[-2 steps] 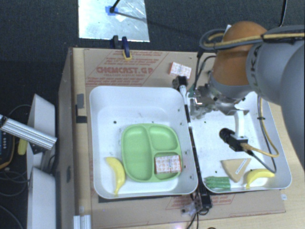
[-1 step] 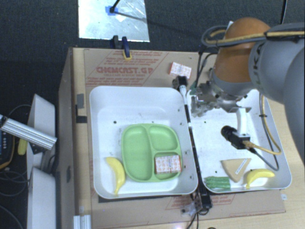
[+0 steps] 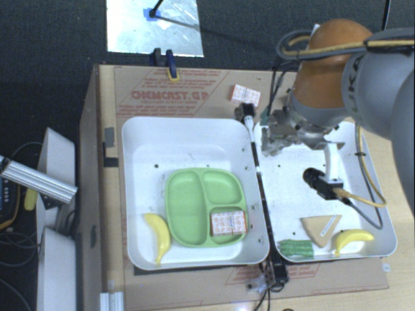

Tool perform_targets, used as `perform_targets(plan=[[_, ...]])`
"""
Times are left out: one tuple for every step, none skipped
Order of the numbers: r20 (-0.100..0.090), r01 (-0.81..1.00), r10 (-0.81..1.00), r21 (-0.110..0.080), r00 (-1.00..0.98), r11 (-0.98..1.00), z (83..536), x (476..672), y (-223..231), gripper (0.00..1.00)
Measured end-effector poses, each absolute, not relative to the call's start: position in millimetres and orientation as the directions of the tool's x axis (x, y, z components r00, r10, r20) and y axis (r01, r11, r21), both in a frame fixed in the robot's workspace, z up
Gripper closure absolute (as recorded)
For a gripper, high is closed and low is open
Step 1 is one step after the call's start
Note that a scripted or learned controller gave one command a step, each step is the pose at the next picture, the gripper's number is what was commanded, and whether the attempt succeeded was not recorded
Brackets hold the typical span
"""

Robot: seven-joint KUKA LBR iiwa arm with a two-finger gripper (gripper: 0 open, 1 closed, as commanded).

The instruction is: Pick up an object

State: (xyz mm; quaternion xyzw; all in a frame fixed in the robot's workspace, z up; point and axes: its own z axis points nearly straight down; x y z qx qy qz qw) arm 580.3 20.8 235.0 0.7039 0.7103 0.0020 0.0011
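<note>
My gripper (image 3: pixel 271 140) hangs over the far left corner of the right bin (image 3: pixel 285 193), close to the wall shared with the left bin; the arm's bulk hides its tips. Along the right bin's front edge lie a tan wedge (image 3: pixel 319 228), a yellow banana (image 3: pixel 352 240) and a green ribbed piece (image 3: pixel 296 248), all well clear of the gripper. The left bin (image 3: pixel 149 141) holds a green divided plate (image 3: pixel 204 205) with a small red-and-white box (image 3: pixel 228 223) in its front right compartment, and a second banana (image 3: pixel 159 236) beside the plate's front left.
Another red-and-white box (image 3: pixel 245 94) lies on the cardboard behind the bins. A blue clamp (image 3: pixel 171 63) sits at the bench's far edge. A metal bar (image 3: pixel 39 180) and white panels stand to the left of the bench.
</note>
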Motion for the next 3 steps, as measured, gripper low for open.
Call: perform_targets(plan=[[0.0, 1.0, 1.0, 0.002, -0.001, 0.001, 266.6, 543.2, -1.9, 1.0], [-0.001, 1.0, 1.0, 0.001, -0.001, 0.001, 250.2, 564.6, -10.5, 1.0], [0.0, 1.0, 1.0, 0.003, -0.004, 0.004, 273.5, 554.3, -4.4, 1.0]])
